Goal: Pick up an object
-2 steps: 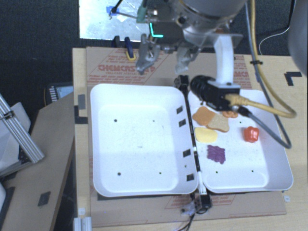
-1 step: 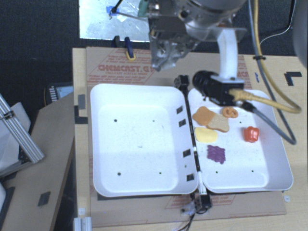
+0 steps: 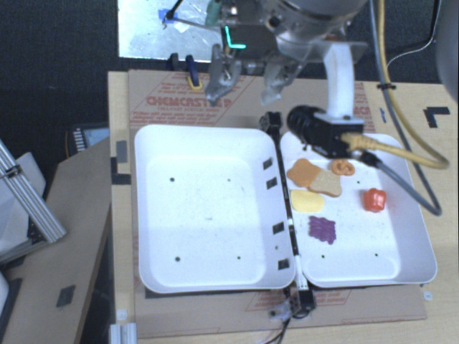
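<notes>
The gripper (image 3: 247,84) hangs high above the bins' far edge, jaws apart and bare, likely clear of the camera's sightline; the toy food, a red pepper (image 3: 374,200) among it, lies in the right bin (image 3: 409,264)

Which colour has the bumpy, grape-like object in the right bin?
Purple. The grape-like object lies near the right bin's middle, seen clearly in the camera view.

Flat orange piece (image 3: 304,172), tan slice (image 3: 328,185), yellow piece (image 3: 307,202), purple cluster (image 3: 322,228), red pepper (image 3: 374,200), and pretzel (image 3: 343,167) lie in the right bin (image 3: 401,264).
</notes>
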### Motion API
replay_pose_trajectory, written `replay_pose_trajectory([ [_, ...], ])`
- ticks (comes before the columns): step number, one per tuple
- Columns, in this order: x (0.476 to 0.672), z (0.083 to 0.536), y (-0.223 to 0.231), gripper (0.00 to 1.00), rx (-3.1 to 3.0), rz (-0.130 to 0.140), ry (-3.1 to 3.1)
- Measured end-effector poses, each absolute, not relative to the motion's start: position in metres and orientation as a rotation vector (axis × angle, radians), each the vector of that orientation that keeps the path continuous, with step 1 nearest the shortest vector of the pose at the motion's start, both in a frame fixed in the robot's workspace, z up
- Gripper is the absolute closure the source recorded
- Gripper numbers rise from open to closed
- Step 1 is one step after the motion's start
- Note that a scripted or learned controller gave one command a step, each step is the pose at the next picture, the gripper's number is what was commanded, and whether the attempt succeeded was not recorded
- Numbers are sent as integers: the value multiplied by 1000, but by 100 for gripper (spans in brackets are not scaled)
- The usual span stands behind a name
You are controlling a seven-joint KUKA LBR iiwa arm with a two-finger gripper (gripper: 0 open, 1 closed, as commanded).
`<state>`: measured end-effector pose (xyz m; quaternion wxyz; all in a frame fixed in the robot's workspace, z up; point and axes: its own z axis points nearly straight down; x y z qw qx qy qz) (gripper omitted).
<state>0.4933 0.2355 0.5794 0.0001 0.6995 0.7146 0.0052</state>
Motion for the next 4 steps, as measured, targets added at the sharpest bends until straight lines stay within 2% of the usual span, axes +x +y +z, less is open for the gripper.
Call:
replay_pose_trajectory([
  [1,493,591,236,100,2194,21,2247],
  [2,493,591,236,0,2193,20,2249],
  [3,494,602,236,100,2190,24,2251],
  [4,535,425,233,100,2226,-19,2222],
])
